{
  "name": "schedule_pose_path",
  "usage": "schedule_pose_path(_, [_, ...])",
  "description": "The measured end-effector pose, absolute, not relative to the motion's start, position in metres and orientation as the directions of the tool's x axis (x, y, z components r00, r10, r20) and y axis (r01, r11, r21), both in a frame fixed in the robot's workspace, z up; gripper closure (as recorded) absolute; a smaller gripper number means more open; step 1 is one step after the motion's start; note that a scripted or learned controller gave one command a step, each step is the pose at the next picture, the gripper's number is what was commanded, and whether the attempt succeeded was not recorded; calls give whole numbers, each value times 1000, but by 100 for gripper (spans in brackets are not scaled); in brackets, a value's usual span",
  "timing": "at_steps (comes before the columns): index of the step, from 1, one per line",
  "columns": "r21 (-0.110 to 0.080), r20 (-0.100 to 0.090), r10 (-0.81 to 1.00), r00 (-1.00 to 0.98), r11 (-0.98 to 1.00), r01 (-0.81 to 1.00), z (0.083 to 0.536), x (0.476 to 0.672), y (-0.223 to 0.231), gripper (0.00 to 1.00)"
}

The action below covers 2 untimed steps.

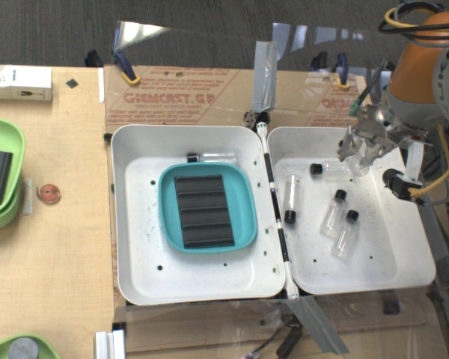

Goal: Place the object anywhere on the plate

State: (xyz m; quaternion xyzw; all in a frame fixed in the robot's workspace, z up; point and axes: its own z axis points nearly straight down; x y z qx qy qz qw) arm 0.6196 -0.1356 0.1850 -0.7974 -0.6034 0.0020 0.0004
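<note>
We see the worktop (pixel 60 275) carrying two white bins side by side, the left bin (pixel 135 275) and the right bin (pixel 404 260), their inner walls touching. From the right the arm (pixel 423 66) reaches in, grey with an orange band, over the far right corner of the right bin. In the left bin lies a teal plate (pixel 243 200), square with rounded corners, and on it rests a dark ribbed pad (pixel 203 209). Just beyond the plate's far edge lies one clear vial (pixel 209 157) with a black cap, on the bin floor and not on the plate. In the right bin we count four more vials: vial A (pixel 290 198) near the left wall, vial B (pixel 325 169) near the claw, vial C (pixel 333 212) and vial D (pixel 346 232) close together mid-bin. The claw (pixel 358 152) hangs above the far part of the right bin; we cannot tell how its fingers stand.
</note>
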Motion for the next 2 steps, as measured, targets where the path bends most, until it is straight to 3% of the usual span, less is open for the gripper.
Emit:
schedule_pose_path(1, [-3, 0, 999, 47, -47, 999, 195, 599, -67, 100])
schedule_pose_path(2, [-4, 0, 992, -129, 129, 992, 190, 580, -26, 100])
